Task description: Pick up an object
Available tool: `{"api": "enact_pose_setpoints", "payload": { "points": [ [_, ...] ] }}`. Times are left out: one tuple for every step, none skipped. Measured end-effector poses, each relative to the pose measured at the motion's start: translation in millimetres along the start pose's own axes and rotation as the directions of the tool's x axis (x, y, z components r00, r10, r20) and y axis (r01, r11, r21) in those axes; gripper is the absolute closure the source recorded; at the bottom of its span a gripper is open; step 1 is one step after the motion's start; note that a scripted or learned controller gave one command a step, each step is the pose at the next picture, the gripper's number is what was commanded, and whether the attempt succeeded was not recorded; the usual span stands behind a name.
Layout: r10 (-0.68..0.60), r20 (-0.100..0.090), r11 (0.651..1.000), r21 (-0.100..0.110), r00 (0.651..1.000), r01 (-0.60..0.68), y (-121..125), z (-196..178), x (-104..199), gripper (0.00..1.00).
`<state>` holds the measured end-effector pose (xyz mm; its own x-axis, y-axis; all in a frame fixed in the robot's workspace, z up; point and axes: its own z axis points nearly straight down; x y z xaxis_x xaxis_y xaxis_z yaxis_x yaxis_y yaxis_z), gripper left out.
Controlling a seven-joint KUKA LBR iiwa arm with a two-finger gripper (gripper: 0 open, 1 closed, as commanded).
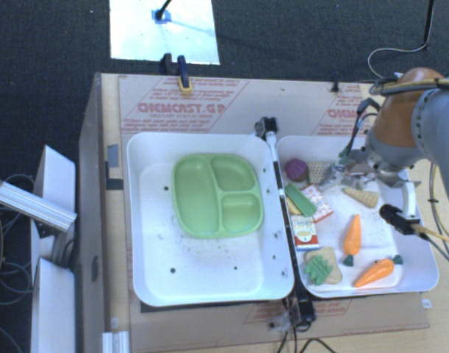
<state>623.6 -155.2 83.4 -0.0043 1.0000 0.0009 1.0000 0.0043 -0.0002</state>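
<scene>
The bench (209, 101) carries two white bins side by side. The left bin (154, 271) holds a green plate (217, 195) with three compartments, lying flat near the bin's middle. The right bin (422, 271) holds the small toy food items.

The grey arm (419, 127) with its orange band enters from the right and bends down over the far part of the right bin. The gripper (350, 169) is low above the bin floor, at the upper middle of that bin. Whether its pincer is wide or narrow I cannot tell, because this part is small and cluttered.

Just beside the gripper, toward the front, lies a pale cone (361, 195), tilted on its side; it looks beige with a ribbed surface. To the gripper's left are a purple round item (296, 170) and a grey mesh-like piece (317, 172). Nothing can be seen clearly held.

Nearer the front lie an orange carrot (353, 234), almost upright in the picture, and a second carrot (376, 272) near the front right corner. Along the left wall of this bin lie a green stick (300, 199), a red and white packet (317, 203), a small carton (304, 232) and a green leafy cracker (321, 267).
</scene>
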Motion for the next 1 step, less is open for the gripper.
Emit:
{"api": "enact_pose_setpoints", "payload": {
  "points": [
    [0.003, 0.004, 1.0, -0.003, 1.0, -0.003, 33.0, -1.8, 40.6, 0.0]
  ]
}}
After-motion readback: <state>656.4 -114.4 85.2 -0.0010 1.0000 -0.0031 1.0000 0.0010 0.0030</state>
